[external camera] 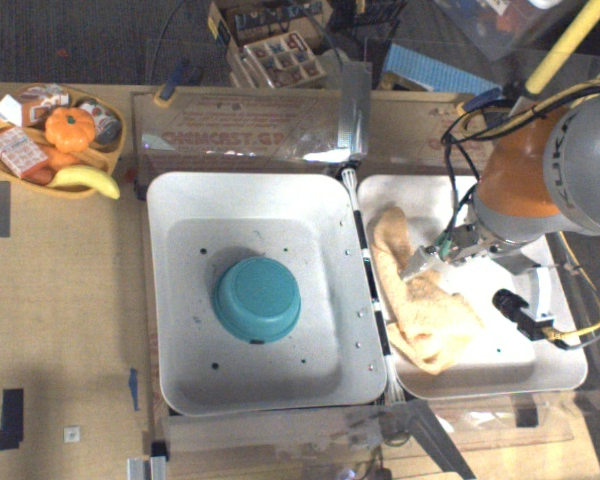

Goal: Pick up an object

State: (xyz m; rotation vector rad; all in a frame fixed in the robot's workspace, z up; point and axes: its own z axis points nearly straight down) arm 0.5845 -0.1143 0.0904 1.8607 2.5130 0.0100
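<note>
Camera view: two-finger gripper (423, 260) down in right white bin (560, 373), tips on crumpled cream cloth (426, 308) at its left side. Finger opening: cannot tell. Teal plastic bowl (258, 299) upside down in left white bin (180, 218). No legible writing.

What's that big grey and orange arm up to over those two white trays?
It is trying to pick something up. Its gripper is down in the right bin, on a crumpled tan cloth; whether it has hold of it is unclear. A teal bowl sits upside down in the left bin, untouched.
</note>
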